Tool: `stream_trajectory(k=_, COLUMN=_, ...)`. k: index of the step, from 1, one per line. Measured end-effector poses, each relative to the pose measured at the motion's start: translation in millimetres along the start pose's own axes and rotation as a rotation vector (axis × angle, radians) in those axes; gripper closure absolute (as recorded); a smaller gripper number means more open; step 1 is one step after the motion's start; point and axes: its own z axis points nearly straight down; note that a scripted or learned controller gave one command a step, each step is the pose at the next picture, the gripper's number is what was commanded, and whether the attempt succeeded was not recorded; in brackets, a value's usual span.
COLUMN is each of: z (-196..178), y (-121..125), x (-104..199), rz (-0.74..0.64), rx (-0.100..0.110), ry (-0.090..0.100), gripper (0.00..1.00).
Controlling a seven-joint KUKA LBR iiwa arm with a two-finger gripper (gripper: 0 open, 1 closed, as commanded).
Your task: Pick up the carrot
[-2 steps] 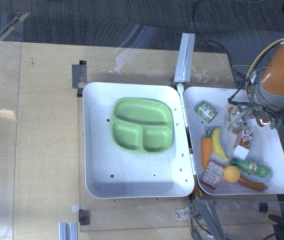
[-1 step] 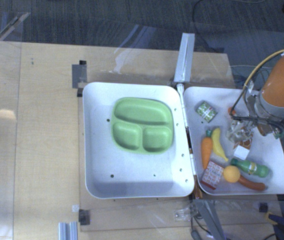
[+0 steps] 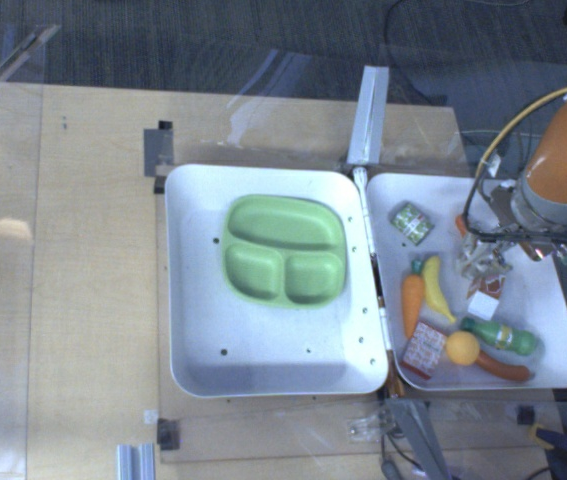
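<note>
The carrot [image 3: 412,304] is orange with a green top and lies lengthwise near the left wall of the right bin [image 3: 563,313]. A yellow banana [image 3: 435,290] lies right beside it. My gripper [image 3: 483,260] hangs over the middle of the right bin, to the right of the carrot and a little farther back, apart from it. Under the gripper sits a small white and red packet [image 3: 488,287]. The arm's orange band [image 3: 566,153] shows above the wrist.
Also in the right bin: a green can [image 3: 412,222] at the back, and at the front a red box [image 3: 424,349], an orange ball-like fruit [image 3: 462,348], a green bottle [image 3: 503,337] and a sausage [image 3: 505,369]. The left bin [image 3: 193,298] holds a green divided plate [image 3: 285,249].
</note>
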Motion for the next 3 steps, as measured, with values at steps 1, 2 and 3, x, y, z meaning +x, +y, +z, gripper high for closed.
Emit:
stream_trajectory(k=1, z=13.1, y=25.1, x=46.0, rz=-0.034, rx=0.008, ry=-0.008, gripper=1.0)
stream_trajectory(k=2, z=0.6, y=24.2, x=41.6, rz=-0.034, rx=0.015, ry=-0.018, gripper=1.0)
stream_trajectory(k=3, z=16.0, y=-6.8, x=-27.6, rz=-0.433, rx=0.004, ry=-0.003, gripper=1.0)
